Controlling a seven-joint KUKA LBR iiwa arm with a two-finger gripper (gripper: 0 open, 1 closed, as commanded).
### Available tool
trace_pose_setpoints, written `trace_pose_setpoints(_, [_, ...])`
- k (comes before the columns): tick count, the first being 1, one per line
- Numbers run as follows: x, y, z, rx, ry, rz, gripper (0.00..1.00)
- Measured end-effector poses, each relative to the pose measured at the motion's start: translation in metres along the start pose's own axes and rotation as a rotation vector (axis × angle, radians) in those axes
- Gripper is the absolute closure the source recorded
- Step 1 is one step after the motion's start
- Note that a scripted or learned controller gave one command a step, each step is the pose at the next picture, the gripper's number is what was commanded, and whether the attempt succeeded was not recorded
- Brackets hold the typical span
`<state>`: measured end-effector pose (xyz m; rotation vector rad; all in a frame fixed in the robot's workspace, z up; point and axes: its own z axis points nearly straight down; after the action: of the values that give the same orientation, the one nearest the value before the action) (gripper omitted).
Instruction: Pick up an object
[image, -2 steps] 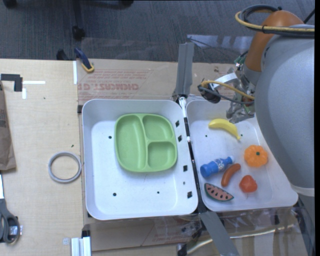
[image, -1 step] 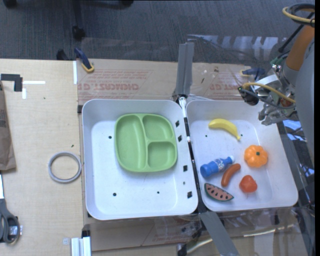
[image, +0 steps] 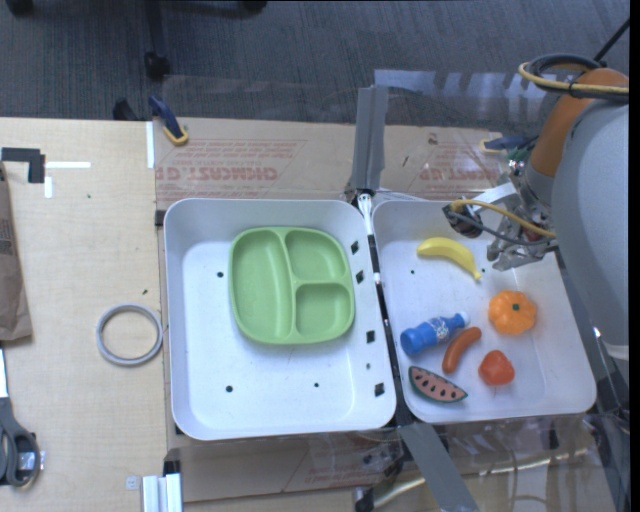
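Camera view: gripper (image: 503, 252) hangs over the right bin (image: 570, 385), near its back edge, just right of the banana (image: 449, 256). Can't tell its open/shut state, too much cable clutter. Nothing visibly held. Banana lies flat, closest target; prob. light, stiff plastic w/ smooth skin, so best pinched across the middle of the curve. Also in the bin: orange pumpkin (image: 512, 312), blue bottle (image: 432, 333), sausage (image: 460, 349), red pepper (image: 496, 368), watermelon slice (image: 436, 386). Left bin (image: 190, 330) carries a green divided plate (image: 293, 285).
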<state>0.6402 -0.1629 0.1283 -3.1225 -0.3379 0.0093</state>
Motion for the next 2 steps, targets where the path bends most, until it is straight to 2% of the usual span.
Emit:
trace_pose_setpoints(1, [0.026, -0.057, -0.088, -0.001, 0.004, 0.013, 1.00])
trace_pose_setpoints(2, [-0.007, -0.027, 0.037, -0.001, 0.003, 0.015, 1.00])
